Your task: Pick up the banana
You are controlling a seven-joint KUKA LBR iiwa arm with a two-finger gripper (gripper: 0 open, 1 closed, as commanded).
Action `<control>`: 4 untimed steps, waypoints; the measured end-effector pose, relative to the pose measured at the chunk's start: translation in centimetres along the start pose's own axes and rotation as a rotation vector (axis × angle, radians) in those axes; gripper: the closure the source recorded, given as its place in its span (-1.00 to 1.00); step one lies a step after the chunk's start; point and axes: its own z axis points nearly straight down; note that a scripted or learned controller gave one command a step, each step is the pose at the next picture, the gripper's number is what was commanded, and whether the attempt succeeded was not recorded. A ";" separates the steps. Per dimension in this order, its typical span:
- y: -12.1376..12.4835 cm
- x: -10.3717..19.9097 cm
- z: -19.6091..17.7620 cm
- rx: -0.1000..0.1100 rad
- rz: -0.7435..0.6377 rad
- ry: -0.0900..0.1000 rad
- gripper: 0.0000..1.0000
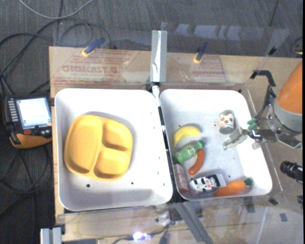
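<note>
Closest to the camera, along the lower wall of the right bin (254, 116), lies an orange carrot (231, 188) with a green end that points to the right. Just beside it, to the left, is a small black and white packet (205, 183), and left of that a clear thing that I cannot identify.

Higher in this bin is the banana (187, 134). It is yellow and curved, and it lies near the wall that separates the two bins. A green bottle (188, 152) lies just under the banana and seems to touch it. An orange-red sausage shape (196, 162) lies tilted at the right end of the bottle. A small white can with coloured spots (226, 122) is near the upper right part of the bin, well apart from the banana.

The gripper (234, 140) reaches from the right side over the right bin, between the can and the carrot. Its fingers are slightly spread and nothing is between them. It is well apart from the banana, with bare bin floor between. Behind it the orange band of the arm (290, 98) is at the right edge.

The left bin (71, 98) holds a yellow tray with three compartments (98, 146). On the floor at the left stands a small device with a bright screen (29, 113).
</note>
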 end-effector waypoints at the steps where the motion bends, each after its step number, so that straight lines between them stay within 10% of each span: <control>1: 5.4 4.7 7.8 0.000 -0.207 0.000 -1.00; 3: 16.5 1.4 12.8 -0.016 -0.469 -0.012 -1.00; 4: 17.2 -2.5 7.4 -0.003 -0.845 -0.008 -1.00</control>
